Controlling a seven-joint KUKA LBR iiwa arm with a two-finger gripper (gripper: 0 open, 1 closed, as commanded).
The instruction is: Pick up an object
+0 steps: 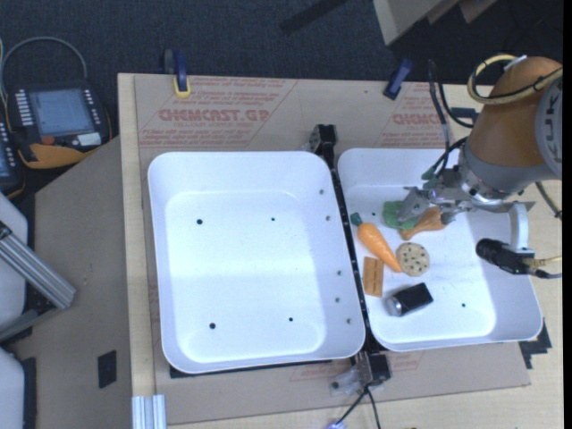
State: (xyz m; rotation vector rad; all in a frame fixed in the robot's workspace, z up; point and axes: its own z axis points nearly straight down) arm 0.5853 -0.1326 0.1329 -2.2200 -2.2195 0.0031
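The gripper [416, 211] hung low in the right bin [465, 327] over a green object [394, 211], near a carrot [379, 246], cookie [412, 257] and black cylinder [409, 299].

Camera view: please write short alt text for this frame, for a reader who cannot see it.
A grey and orange robot arm reaches from the right into the right bin, its gripper low over a green item among a carrot, a round cookie, an orange stick and a dark cylinder. The left bin sits alongside.
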